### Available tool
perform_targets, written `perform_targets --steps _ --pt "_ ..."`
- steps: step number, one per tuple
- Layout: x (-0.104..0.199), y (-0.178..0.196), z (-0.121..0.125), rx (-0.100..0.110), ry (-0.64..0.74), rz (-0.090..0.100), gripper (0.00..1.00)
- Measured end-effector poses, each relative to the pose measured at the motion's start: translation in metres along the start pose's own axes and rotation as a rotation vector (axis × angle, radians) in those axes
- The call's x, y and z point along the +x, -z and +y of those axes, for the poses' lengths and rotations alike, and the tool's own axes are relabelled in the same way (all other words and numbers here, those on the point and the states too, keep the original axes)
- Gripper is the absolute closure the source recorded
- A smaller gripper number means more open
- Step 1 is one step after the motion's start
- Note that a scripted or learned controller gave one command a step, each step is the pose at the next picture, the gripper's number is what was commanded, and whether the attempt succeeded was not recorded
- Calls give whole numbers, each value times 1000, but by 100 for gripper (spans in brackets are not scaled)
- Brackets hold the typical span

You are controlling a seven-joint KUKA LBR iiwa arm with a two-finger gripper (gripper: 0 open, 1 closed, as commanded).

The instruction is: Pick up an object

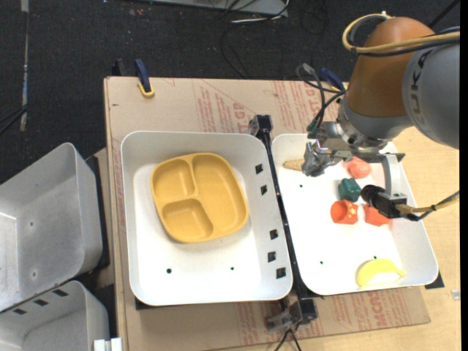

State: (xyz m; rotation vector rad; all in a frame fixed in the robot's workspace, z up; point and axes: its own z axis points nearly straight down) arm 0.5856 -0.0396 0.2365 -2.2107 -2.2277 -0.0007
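Note:
My gripper (314, 162) hangs low over the back left of the right bin (322, 258), with the grey and orange arm reaching in from the right. A small tan piece (292, 165) lies just left of the gripper at the bin's back edge. To the gripper's right sits a salmon-pink object (358, 169). A teal object (349, 189) lies in front of that. Nearer the front are an orange-red object (344, 212) and a red-orange piece (376, 217). A yellow banana-shaped object (380, 273) rests at the front right corner. I see nothing held in the gripper.
The left bin (142, 269) holds a yellow divided plate (199, 196). A black divider with clips (274, 218) runs between the bins. Grey tubs (44, 218) stand off the bench at the left. Cables lie on the dark floor behind.

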Motion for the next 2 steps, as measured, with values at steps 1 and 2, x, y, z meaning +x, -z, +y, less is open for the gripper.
perform_targets --steps 1,2 --pt "48 8 -18 0 0 -1 100" --pt "103 8 -47 2 0 -1 100"
